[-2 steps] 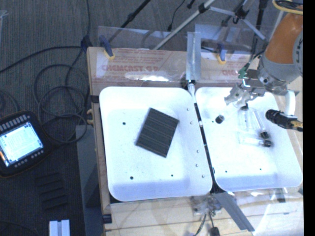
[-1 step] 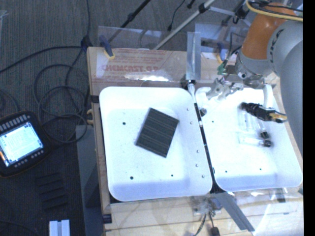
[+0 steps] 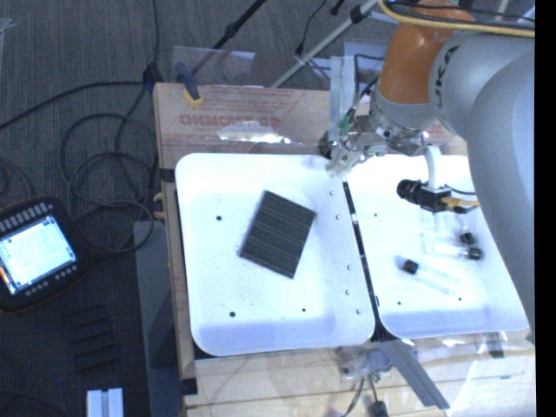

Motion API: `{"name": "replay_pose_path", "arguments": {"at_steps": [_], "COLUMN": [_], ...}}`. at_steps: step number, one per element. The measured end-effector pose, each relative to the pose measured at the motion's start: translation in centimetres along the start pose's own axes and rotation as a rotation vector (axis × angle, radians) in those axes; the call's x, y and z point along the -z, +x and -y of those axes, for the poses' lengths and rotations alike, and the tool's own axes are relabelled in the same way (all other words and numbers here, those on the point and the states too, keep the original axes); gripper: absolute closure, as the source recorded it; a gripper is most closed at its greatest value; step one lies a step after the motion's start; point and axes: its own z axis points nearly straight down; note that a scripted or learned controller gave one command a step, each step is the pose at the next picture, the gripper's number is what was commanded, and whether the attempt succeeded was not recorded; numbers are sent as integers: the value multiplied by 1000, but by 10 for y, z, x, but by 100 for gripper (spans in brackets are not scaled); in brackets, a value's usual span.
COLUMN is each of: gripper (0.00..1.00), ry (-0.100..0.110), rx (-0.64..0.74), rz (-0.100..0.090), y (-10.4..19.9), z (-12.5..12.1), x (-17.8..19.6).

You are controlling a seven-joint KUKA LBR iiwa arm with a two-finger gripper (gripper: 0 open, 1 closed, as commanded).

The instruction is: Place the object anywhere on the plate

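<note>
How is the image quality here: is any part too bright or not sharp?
In the camera view, both white bins are overexposed, so their surfaces lose detail; the dark ribbed plate stays clear; the small clear items in the right bin nearly vanish in glare; the gripper looks blurred.

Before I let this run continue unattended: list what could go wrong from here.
1. The claw sits at the far rim between the two bins, away from the small clear objects in the right bin; its next descent could strike the rim.
2. Those objects are transparent with dark caps and lie close together, so a grasp may slip or knock a neighbour.
3. The dark ribbed plate lies loose and tilted in the left bin; a drop near its edge may roll off.
</note>
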Motion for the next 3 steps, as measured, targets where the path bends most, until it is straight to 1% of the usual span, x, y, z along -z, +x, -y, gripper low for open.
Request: {"name": "replay_pose_path", "arguments": {"at_steps": [1,2,3], "gripper": [100,100,100], "ry": [-17,-2,-1], "rx": [222,197,341], "rz": [-22,-1,-1], "y": [-30,-43,29], "z": [-3,6,-2], "x": [-22,20,0]}}
